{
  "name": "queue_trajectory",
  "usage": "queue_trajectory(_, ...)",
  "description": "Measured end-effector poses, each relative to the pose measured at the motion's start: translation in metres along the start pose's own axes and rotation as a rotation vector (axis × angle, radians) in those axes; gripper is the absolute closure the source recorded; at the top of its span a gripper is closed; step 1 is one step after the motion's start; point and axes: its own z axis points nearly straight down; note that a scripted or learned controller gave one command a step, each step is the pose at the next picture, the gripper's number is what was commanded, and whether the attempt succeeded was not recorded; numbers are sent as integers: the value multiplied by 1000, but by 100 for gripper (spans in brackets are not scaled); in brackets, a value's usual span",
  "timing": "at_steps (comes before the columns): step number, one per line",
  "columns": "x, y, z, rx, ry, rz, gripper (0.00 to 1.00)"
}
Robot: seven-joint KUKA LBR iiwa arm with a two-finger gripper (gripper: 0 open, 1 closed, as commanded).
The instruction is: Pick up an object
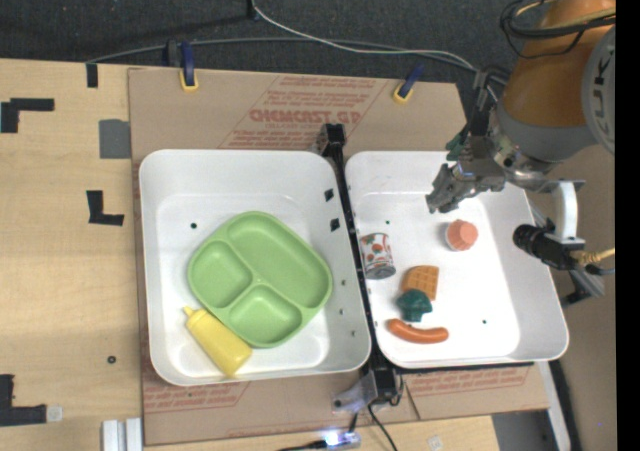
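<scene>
While the yellow bottle (215,341) lies at the near left corner of the left bin (160,239), touching the edge of the green divided plate (260,277), the right bin (520,334) holds several small things. Nearest in it lies a red sausage (418,333), with a dark green toy (416,306) just behind it and an orange waffle piece (423,280) touching that. A small printed can (377,254) stands by the divider, and a pink round piece (461,235) lies farther right. Above the bin's far part hangs the gripper (447,193), tilted, near the pink piece but apart from it; nothing sits between its dark tips, and I cannot tell whether they are spread. Both bins rest on the table (60,269).
</scene>
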Motion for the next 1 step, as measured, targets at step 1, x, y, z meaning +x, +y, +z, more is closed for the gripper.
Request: queue_trajectory(1,49,13,19,2,0,0,100)
